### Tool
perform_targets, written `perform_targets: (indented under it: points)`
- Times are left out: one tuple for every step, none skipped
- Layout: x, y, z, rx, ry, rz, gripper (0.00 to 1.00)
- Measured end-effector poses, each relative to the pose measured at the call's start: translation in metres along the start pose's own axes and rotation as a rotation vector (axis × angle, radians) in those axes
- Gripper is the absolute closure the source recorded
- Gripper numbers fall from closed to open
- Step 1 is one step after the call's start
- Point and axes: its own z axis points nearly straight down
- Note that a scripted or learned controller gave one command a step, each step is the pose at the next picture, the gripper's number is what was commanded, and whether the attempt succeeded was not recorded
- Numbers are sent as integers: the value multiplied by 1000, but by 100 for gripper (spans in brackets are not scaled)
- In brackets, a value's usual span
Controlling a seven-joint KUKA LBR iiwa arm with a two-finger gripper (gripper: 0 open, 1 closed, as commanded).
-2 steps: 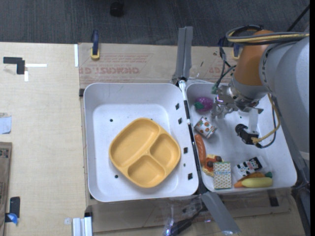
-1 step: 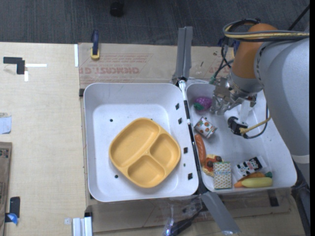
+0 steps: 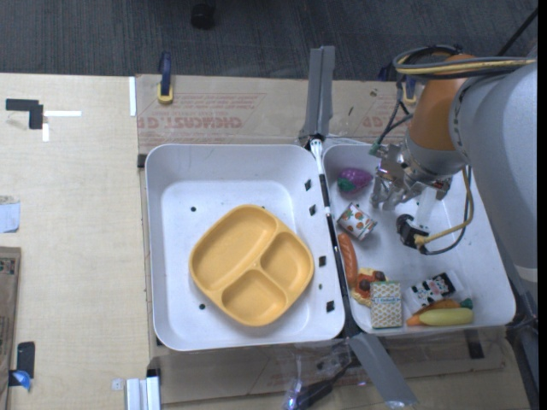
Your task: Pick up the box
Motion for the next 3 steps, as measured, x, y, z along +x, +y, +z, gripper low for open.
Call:
perform_targets:
  points:
    - [12,26,-1,-2,1,84,0]
    - [-52,-80,-50,2,1,302,0]
    - [-84,-43,-255,0,-2,272,0]
